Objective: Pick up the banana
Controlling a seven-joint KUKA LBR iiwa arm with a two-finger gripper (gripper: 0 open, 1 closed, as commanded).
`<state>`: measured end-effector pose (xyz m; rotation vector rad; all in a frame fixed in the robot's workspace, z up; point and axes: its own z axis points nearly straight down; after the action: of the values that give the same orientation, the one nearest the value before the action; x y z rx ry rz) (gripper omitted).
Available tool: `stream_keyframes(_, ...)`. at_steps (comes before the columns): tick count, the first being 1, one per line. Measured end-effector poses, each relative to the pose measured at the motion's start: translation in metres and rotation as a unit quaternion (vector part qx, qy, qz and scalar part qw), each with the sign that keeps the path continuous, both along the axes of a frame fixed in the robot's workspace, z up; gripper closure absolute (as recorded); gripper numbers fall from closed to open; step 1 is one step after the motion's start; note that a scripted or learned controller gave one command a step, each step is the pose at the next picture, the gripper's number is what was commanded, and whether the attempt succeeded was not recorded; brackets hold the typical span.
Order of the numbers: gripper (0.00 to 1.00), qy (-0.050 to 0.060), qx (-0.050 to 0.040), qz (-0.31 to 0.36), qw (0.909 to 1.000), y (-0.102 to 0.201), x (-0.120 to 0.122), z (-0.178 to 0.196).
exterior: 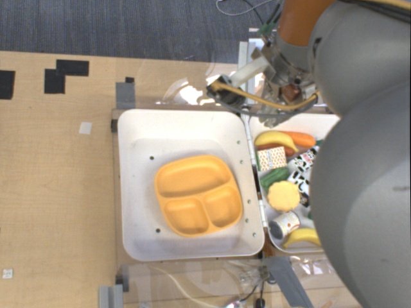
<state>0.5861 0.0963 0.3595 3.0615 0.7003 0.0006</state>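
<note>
**A:** What does the overhead camera give us of the bench itself?

**B:** A light wooden bench top (58,191) with a few black square marks (64,74) near its far left side. Beyond it lies dark grey ribbed flooring (115,18). Two shallow white bins sit side by side on the wood. The left bin (138,191) holds an orange divided tray (198,194), lying flat near its middle.

**A:** And the right bin?

**B:** The right bin (270,244) is crowded, and the grey arm (366,172) covers much of it. A banana (275,138) lies at the far end, just beside an orange carrot-like piece (300,137). Below them come a small patterned box (272,156), a green item (275,174), a round yellow piece (284,196) and a white cup (286,223) on its side. A second banana (302,237) lies at the near edge, partly under the arm.

**A:** Where is the gripper?

**B:** The gripper (282,95) sits over the far rim of the right bin, below the orange band (307,11), amid yellow cabling (257,100). Whether it is grasping anything I cannot tell. Both bananas rest in the bin.
</note>
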Motion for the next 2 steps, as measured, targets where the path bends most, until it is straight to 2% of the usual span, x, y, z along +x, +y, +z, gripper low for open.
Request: stream_keyframes(2, 1.0, 0.0, -0.0008, 0.009, 1.0, 0.003, 0.001, 0.021)
